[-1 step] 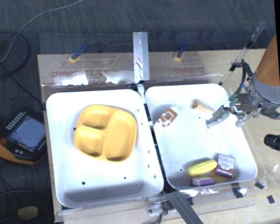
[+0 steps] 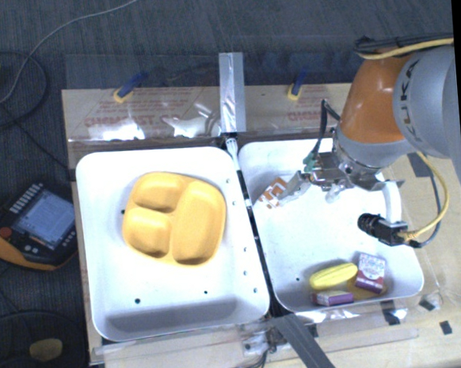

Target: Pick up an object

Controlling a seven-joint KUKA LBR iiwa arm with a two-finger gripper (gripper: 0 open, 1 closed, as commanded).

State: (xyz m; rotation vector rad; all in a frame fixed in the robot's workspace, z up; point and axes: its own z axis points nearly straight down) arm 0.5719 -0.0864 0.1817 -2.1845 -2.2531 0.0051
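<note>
The tool (image 2: 288, 187) sits over the upper left of the right bin (image 2: 299, 249), its fingers closed on a small orange-and-white packet (image 2: 273, 192) whose print is too small to read. Part of the word "KUKA" shows on the grey arm (image 2: 426, 100) beside its orange band. Along that bin's near wall lie a yellow oblong item (image 2: 333, 275), a pink block (image 2: 332, 297) and a purple-and-white packet (image 2: 371, 271), its label illegible; the left bin (image 2: 112, 292) holds a yellow sectioned tray (image 2: 173, 217).

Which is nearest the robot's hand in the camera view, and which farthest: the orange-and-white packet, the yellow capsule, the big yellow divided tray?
Hand is in the right bin.
1. Orange-and-white packet, right bin, beside the hand.
2. Yellow capsule, right bin's near edge.
3. Big yellow divided tray, left bin.
</note>
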